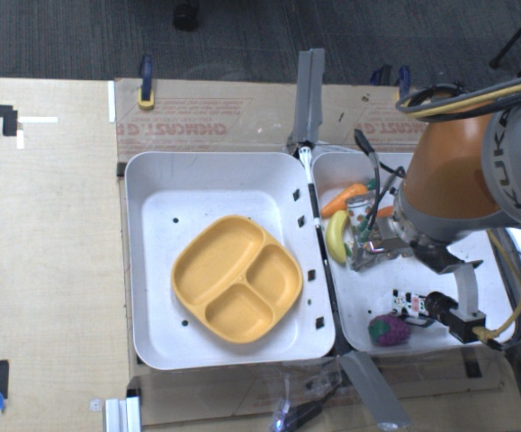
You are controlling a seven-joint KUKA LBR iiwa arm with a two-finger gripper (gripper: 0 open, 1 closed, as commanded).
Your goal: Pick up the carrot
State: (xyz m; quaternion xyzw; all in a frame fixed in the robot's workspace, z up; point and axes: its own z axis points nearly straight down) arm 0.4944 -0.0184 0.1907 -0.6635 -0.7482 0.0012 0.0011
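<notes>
The gripper (365, 241) is low in the right bin (476, 327), near its left wall, and the big orange band of the arm (449, 174) hangs over it. The metal parts at the tip are small and mixed with cables, so I cannot tell how the jaws stand, and I see nothing between them.

Just beside the tip, on its left, lies a yellow banana (336, 237), close to the bin wall. The carrot (343, 200) lies a little behind the banana, toward the far left corner of the same bin. Part of it is hidden by the cables and the wrist. Its long axis goes at a slant, from the lower left to the upper right in the camera view, and it looks almost flat on the floor of the bin. Which end is the thin one I cannot say surely.

In my judgement the step in hand is the approach to the carrot. To do it well, the tip should move a little toward the far corner and turn so that it closes across the short width of the carrot, not along its length, and it should keep away from the banana and the wall.

Further out, a purple thing (390, 330) lies near the front of the right bin, and the left bin (152, 241) holds a yellow divided plate (236, 279).
</notes>
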